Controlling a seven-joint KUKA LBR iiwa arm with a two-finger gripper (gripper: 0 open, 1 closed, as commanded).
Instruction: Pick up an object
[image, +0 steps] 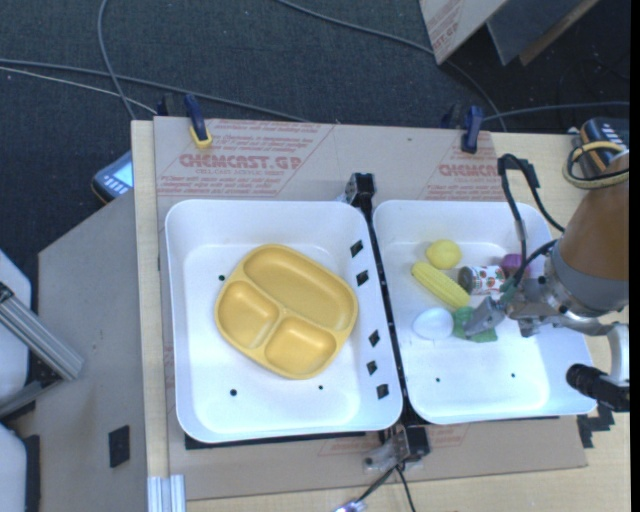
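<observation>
Orange-banded and grey, my arm (598, 250) is reaching in from the right of the frame and hanging over the right-hand shallow white bin (480, 410) on the bench (250, 150). My fingers (490, 316) are sitting low at the bin's middle, right at a small green lumpy toy (472, 326); I cannot tell whether they are spread or pressed together, nor whether anything is between them. I am judging this as the reach-and-close step, with the lift not yet made.

Just to the left of the green toy a flat white disc (433, 324) is lying, and above it a long yellow corn-like piece (440, 283), a round yellow ball (444, 253) and a small printed can (486, 279) are crowding close. The left-hand white bin (180, 300) is holding a yellow three-part plastic plate (287, 310), well apart from me.

Next I am needing a firm close on the green toy alone, then a straight rise without dragging its neighbours.
</observation>
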